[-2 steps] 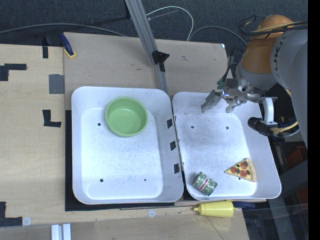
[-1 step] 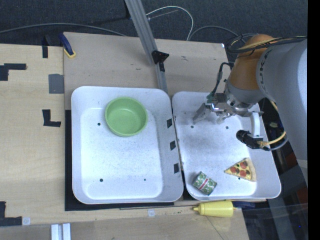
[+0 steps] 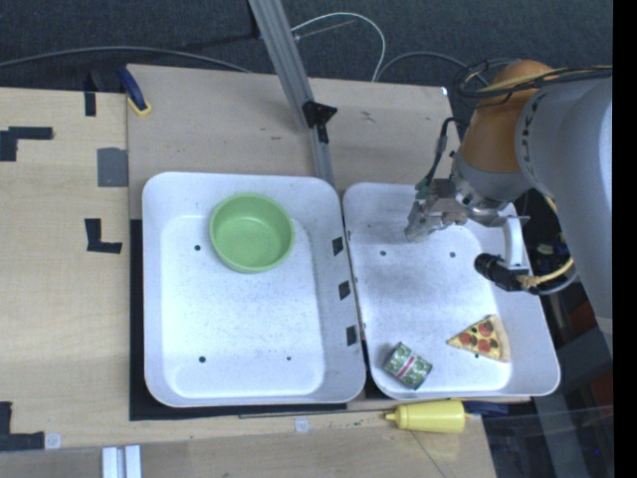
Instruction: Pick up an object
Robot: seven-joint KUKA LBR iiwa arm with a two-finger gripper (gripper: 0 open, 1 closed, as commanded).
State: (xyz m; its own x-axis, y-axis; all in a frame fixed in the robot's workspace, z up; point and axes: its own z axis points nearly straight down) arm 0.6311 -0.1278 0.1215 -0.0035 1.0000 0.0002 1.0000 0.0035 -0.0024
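The wooden bench [image 3: 219,118] bears two white bins [image 3: 169,297] side by side. A yellow bottle [image 3: 430,417] lies at its six o'clock edge.

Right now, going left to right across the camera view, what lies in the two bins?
Round green plastic bowl → small green-and-white crumpled can → gripper → toy pizza slice.

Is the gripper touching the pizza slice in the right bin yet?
Apart. The camera view shows the gripper near the far end of the right bin, with bare white floor between it and the pizza slice at the near corner.
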